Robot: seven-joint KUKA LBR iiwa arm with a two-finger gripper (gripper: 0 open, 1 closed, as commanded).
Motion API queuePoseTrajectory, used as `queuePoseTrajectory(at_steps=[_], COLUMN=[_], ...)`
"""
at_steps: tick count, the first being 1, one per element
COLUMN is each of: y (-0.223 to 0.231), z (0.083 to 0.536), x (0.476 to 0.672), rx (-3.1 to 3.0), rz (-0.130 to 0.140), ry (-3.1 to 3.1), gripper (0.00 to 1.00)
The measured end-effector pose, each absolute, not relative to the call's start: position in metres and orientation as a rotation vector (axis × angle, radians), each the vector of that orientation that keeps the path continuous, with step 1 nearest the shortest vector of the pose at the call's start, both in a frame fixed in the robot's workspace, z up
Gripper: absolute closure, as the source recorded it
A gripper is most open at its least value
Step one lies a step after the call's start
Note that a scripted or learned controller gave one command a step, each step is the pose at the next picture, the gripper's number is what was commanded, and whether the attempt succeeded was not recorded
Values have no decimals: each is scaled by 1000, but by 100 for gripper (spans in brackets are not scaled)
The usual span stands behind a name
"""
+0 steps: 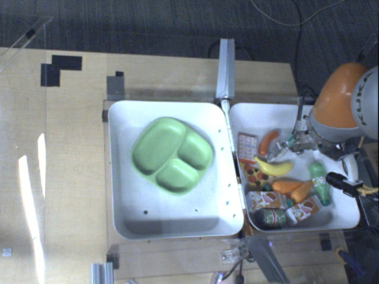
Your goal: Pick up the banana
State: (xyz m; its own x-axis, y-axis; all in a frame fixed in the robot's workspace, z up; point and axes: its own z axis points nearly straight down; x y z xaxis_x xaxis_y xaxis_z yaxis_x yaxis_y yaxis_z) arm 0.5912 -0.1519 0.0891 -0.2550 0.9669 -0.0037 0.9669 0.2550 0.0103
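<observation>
Yellow banana (273, 167) beside illegibly labelled packets (265, 200)

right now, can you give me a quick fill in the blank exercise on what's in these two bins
1. The green divided plate lies in the ____ bin.
2. The banana lies in the ____ bin.
3. The gripper hovers just above the banana, reaching in from the ____ side of the view.
4. The bottle in the right bin is ____ in colour.

Missing words: left; right; right; green

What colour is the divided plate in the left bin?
Light green, seen clearly in the camera view: the divided plate.
</observation>
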Motion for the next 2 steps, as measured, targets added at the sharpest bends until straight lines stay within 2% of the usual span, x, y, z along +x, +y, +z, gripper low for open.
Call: queuePoseTrajectory(at_steps=[1,2], y=[-102,-101], z=[90,102], x=[558,561], rx=[1914,1911], rz=[13,22], ry=[2477,2474], gripper=[0,100])
